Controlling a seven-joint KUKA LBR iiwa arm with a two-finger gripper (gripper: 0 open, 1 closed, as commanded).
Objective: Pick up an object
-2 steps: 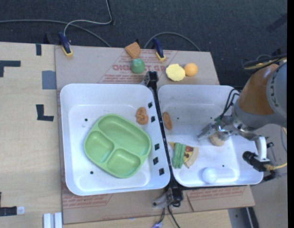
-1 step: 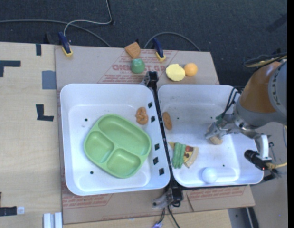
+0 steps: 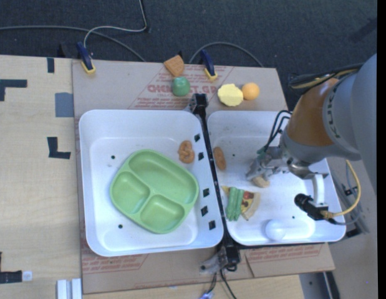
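Note:
In the right bin (image 3: 317, 232), my gripper (image 3: 263, 169) hangs low over the floor, reaching in from the right. A small tan object (image 3: 261, 181) lies just under and in front of its tip, touching or nearly touching it. Left of it, a brown oval piece (image 3: 219, 159) rests against the dividing wall. A green vegetable (image 3: 233, 203) and a pizza slice (image 3: 247, 203) lie side by side toward the front. A white rounded object (image 3: 275, 230) sits near the front wall.
The left bin (image 3: 93, 167) holds a green divided plate (image 3: 155, 192) and a brown pastry-like piece (image 3: 186, 151). On the cardboard behind the bins lie a tan block (image 3: 174, 65), a green ball (image 3: 180, 86), a yellow lemon (image 3: 230, 94) and an orange (image 3: 250, 91).

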